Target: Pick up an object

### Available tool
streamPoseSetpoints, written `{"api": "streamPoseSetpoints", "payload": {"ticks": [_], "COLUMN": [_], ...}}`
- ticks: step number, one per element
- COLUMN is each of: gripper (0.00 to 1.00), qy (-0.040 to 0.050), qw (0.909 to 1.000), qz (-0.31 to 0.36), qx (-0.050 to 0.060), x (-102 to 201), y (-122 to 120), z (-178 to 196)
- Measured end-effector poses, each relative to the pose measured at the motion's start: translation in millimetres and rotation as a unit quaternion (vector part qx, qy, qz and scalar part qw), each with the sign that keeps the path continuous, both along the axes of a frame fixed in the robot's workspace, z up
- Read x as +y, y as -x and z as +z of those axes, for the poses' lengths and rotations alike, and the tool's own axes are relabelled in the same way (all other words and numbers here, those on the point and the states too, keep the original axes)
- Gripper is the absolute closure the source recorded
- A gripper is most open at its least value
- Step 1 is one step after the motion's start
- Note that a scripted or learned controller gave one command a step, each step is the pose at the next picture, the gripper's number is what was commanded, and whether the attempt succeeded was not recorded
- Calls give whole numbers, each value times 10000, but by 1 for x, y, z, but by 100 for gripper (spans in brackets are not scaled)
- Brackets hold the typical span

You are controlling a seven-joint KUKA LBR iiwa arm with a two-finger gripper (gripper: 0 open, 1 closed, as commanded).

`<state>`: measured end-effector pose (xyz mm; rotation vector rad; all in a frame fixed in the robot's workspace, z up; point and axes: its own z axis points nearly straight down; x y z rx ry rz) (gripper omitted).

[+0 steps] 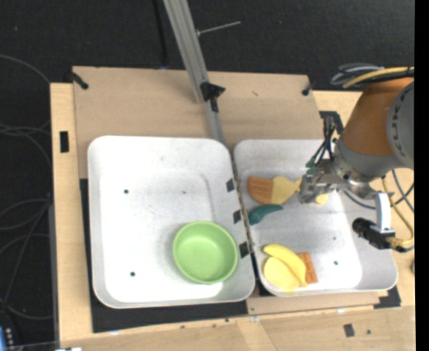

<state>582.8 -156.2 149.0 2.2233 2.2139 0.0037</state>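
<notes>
- We see the arm (378,130) reaching in from the right, with its gripper (315,189) lowered over the upper middle of the right bin (346,232), just beside a yellow-and-tan brush-like piece (272,189).
- We judge this to be the approach to a pick: the gripper sits at the right end of that piece, touching or nearly touching it.
- We cannot tell whether the jaws are spread or pressed together, since the wrist hides them from above, and we see nothing clearly pinched between them.
- The likely target lies near the left wall of the right bin, with a small teal piece (264,212) just below it.
- At the bin's lower left corner rest two yellow pieces (281,265) against an orange block (309,268), well apart from the gripper.
- The left bin (126,196) carries a green bowl (204,251) near its lower right corner.
- Both bins sit side by side on a brown tabletop (148,101), which keeps loose things corralled for repeated tries.
- A grey metal pole (188,42) rises from the far edge, and cables trail over the dark floor (24,35) on the left.
</notes>
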Motion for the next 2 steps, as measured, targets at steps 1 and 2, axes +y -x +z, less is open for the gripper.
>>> {"api": "streamPoseSetpoints", "payload": {"ticks": [1,2], "gripper": [100,100], "qy": [-7,1], "qw": [10000,10000], "qz": [-3,31], "qx": [13,12], "x": [-1,-6], "y": [6,4], "z": [43,103]}}
